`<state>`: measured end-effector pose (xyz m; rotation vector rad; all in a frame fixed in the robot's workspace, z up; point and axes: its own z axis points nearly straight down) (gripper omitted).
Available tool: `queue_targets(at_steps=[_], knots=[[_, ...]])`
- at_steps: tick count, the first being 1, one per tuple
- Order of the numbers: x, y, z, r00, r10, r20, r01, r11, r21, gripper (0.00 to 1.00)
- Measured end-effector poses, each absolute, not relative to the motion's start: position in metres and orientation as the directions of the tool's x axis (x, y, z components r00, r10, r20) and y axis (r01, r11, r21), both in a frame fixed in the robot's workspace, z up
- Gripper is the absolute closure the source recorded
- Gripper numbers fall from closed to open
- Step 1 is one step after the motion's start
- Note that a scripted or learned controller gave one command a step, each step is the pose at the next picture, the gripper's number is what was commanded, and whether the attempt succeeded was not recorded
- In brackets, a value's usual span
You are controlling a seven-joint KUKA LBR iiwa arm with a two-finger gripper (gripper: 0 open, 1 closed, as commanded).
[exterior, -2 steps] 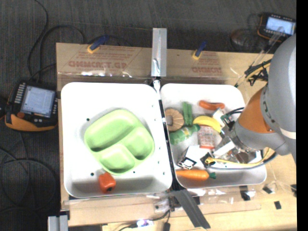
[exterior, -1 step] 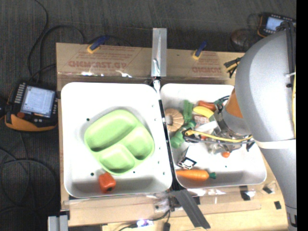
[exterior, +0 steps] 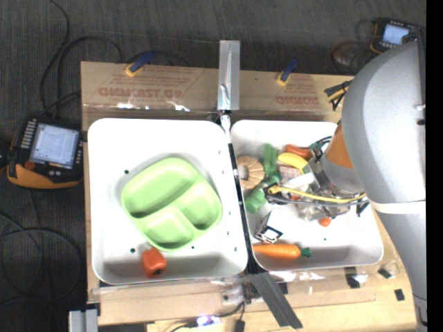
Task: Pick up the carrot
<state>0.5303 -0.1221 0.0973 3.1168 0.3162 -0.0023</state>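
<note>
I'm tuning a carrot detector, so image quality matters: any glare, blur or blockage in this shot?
Camera view: light is even and soft, with faint shadows; the white bins look bright, nearly washed out at the rims. The carrot is fairly sharp and unblocked at the right bin's near edge. The arm looms large and soft-edged at right, covering part of that bin's pile.

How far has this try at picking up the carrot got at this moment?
Nothing looks done yet: the carrot lies flat on the floor of the right bin, near its front wall. In hand: the arm reaches over that bin, its wrist above the pile of toy food at the back, apart from the carrot. Left: bring the claw over the carrot, close on it and lift.
</note>
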Motion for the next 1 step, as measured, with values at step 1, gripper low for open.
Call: queue_targets(at_steps=[1], knots=[[0.5109, -0.1725, 0.0916, 0.979, 0.204, 0.007, 0.204, -0.979, 0.003, 1.0]])
